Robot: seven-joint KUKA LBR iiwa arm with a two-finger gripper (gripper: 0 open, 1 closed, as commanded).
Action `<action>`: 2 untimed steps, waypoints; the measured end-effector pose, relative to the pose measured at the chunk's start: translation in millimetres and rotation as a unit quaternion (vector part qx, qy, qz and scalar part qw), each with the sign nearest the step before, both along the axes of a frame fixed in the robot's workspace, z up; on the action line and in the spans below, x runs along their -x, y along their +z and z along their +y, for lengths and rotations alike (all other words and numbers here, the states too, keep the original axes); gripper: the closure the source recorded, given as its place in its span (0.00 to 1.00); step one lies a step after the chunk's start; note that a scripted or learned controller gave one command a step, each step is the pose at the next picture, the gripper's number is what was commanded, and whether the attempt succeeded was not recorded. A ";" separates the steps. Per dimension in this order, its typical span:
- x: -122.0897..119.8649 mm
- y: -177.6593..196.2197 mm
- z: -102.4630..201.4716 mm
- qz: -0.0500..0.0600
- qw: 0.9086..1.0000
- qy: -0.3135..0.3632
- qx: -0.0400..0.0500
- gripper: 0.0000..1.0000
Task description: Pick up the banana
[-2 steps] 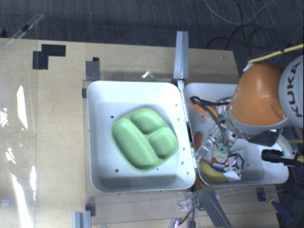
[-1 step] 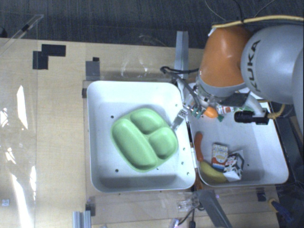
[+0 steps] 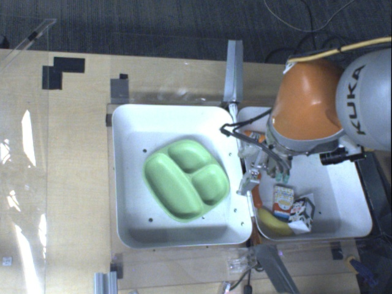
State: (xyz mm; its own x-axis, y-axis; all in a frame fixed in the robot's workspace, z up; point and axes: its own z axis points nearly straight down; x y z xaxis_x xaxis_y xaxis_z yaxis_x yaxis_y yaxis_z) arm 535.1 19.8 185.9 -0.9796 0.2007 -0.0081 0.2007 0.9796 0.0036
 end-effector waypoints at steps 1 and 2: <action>45.0 60.1 -88.5 -0.004 0.990 0.138 0.003 0.00; 6.3 69.8 -52.6 -0.003 0.984 0.177 0.002 0.00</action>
